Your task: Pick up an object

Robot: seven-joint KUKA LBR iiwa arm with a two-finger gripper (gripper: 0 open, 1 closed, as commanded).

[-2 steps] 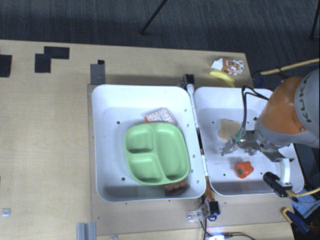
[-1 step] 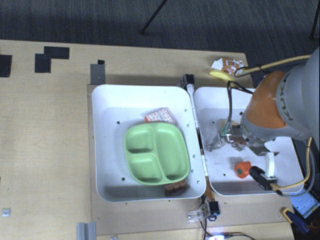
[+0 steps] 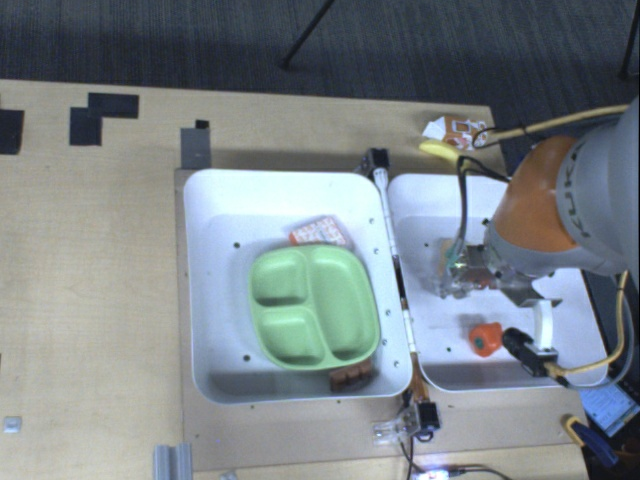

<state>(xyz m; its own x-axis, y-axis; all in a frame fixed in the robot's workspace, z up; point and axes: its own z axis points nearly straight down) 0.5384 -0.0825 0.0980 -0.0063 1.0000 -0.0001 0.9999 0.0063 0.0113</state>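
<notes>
Orange object point(image 3: 485, 339) lies just beside the gripper point(image 3: 459, 274), finger state unclear.

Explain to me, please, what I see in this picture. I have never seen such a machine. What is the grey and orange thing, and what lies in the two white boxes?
The grey and orange thing is a robot arm. It reaches in from the right, and one fixed camera looks down on the bench at a slant. At the arm's end is a two-finger gripper, lowered into the right bin. Whether its fingers are open or shut I cannot tell, and I see nothing held. In that bin lies a small orange object. The left bin holds a green divided plate, with a red-and-white packet behind it and a small brown object at its near edge.
</notes>
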